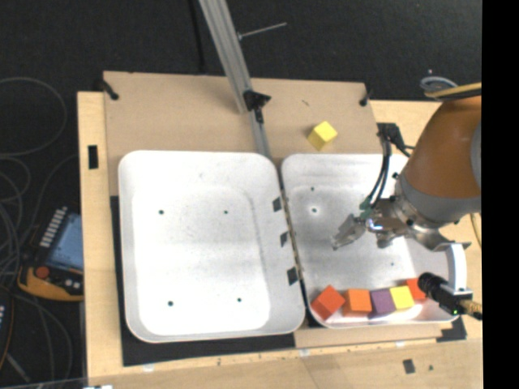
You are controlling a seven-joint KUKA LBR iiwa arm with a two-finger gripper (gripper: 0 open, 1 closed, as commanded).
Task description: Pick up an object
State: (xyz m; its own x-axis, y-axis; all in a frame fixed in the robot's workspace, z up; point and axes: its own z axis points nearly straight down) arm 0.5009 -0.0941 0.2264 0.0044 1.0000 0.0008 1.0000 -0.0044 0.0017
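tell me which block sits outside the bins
The yellow block, alone on the brown board behind the right bin. The other blocks line up along that bin's near edge.

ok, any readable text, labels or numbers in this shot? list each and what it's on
None can be read.
Handheld pendant left of the bench: its blue screen and key rows are too small and blurred to read.
Blocks in the right bin and the yellow cube on the board: plain faces, no markings.
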